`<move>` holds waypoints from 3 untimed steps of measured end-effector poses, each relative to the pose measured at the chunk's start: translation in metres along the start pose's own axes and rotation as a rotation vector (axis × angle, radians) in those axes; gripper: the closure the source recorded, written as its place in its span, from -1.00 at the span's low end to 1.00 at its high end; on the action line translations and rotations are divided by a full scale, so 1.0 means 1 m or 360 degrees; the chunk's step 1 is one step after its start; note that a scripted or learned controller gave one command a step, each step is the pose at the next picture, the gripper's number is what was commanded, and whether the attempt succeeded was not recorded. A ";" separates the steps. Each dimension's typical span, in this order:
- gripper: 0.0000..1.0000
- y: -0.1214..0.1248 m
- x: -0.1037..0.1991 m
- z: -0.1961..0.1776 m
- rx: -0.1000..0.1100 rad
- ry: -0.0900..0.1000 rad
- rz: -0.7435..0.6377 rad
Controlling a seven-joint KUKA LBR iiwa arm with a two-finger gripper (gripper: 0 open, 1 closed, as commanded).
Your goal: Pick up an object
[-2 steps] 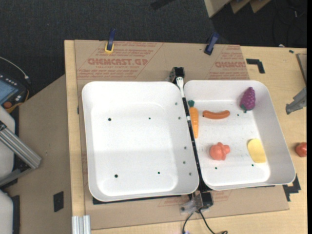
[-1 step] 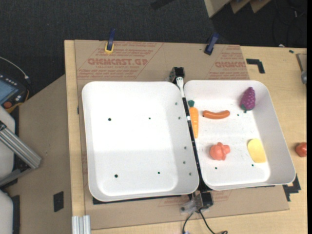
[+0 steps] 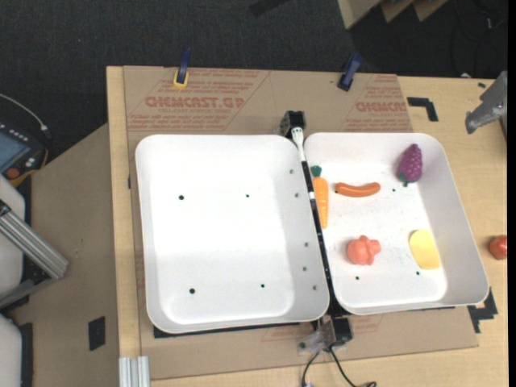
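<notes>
The gripper [image 3: 486, 111], whose grip state could not be told, was seen well apart from the sausage [image 3: 356, 189] in the right bin [image 3: 459, 240], judged light, stiff, best pinched mid-length.

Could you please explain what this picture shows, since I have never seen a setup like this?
This is a robot workbench seen by one fixed camera that looks down on it at a slant. Two shallow white bins sit side by side on a cardboard-covered bench: the left bin and the right bin. The grey metal part at the right edge belongs to the robot arm, which reaches in from that side; too little of it shows to tell what its gripper is doing, and nothing can be seen held.

The right bin holds toy foods: a purple grape bunch, a sausage, a carrot against the dividing wall, a pink-red fruit and a yellow piece. A small orange-red object lies outside the bins on the bench. The robot's job is to pick up one object.
</notes>
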State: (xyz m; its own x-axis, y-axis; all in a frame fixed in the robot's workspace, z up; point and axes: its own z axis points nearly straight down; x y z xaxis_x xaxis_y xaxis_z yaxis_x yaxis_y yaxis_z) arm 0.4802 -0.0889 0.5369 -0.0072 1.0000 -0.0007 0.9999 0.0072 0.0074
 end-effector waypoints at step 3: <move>-1.00 -0.001 0.302 0.003 0.0010 0.0008 -0.0014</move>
State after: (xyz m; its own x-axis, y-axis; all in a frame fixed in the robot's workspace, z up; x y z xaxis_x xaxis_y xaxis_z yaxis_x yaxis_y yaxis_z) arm 0.4773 0.2130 0.5340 -0.0158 0.9999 0.0044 0.9999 0.0158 0.0012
